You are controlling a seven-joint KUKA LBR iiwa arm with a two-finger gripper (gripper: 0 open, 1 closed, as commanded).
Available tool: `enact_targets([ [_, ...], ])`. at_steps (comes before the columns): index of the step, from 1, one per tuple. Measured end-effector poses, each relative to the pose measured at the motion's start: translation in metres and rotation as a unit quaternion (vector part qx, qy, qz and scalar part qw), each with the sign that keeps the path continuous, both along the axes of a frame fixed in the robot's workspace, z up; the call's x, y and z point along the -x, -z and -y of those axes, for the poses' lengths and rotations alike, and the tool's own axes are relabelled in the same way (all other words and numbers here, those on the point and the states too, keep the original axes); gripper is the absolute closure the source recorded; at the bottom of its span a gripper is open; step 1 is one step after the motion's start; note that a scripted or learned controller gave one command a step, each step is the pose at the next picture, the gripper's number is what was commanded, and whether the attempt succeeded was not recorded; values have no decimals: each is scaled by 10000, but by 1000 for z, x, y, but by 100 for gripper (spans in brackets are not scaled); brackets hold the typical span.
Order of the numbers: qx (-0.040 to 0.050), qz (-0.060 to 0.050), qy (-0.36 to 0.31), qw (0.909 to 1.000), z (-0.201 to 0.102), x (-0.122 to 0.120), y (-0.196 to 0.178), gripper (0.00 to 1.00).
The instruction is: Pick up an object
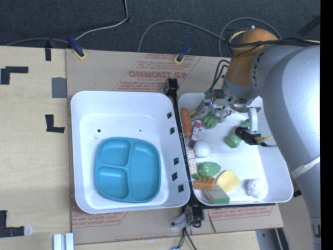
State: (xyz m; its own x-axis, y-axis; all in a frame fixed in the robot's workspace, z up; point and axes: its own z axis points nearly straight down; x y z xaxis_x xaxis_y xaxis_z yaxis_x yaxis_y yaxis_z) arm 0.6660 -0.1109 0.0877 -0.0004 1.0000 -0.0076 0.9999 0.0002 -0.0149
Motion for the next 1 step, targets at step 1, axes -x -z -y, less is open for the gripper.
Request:
enact_targets([
  [1, 12, -52, 1, 10000, 2, 2, -9, 100],
])
